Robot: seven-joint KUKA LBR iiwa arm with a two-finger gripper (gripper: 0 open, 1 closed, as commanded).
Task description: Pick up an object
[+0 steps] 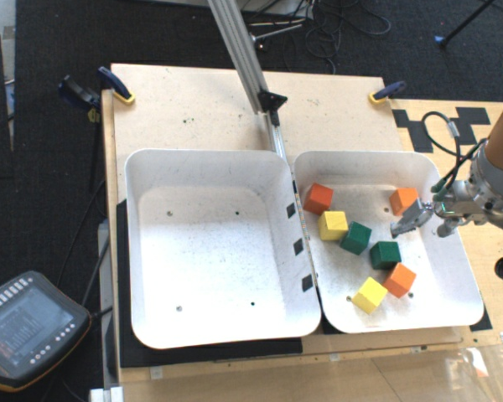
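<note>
The right bin [453, 262] holds several small cubes. An orange cube [319, 198] lies at its far left, with a yellow cube [334, 224] and a dark green cube [356, 238] just in front of it. A second green cube [385, 254], an orange cube [400, 280] and a yellow cube [370, 295] sit nearer the front. Another orange cube [404, 199] rests toward the back right. My gripper [411, 220] reaches in from the right and hangs just in front of that cube, above the bin floor. I see no cube in it.
The left bin [151, 174] stands beside the right one, sharing a middle wall. A metal pole [239, 44] slants up from the back of the bins. Clamps sit at the board's back corners. A teach pendant [21, 329] lies at the lower left.
</note>
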